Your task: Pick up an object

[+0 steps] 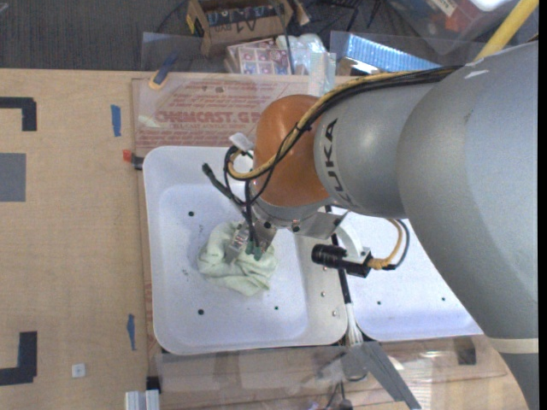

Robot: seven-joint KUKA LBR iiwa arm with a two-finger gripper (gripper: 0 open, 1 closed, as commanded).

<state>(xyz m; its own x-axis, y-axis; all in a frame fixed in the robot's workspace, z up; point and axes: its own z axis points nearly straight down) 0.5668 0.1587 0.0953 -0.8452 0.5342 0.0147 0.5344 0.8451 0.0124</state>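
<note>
A crumpled pale green cloth (232,263) lies in the middle of the left white bin (171,306). My gripper (253,243) hangs straight down over the cloth's upper right part, with its tip at or just above the fabric. The grey arm with its orange band (286,156) reaches in from the right and covers the bin's upper right corner. From this angle I cannot see how the tip stands or whether any fabric is caught in it.
The right white bin (427,301) sits beside the left one, mostly under the arm. A black cable fitting (342,259) juts out over the rim between the bins. A cardboard sheet (205,114) lies behind the left bin, on the wooden bench (68,229).
</note>
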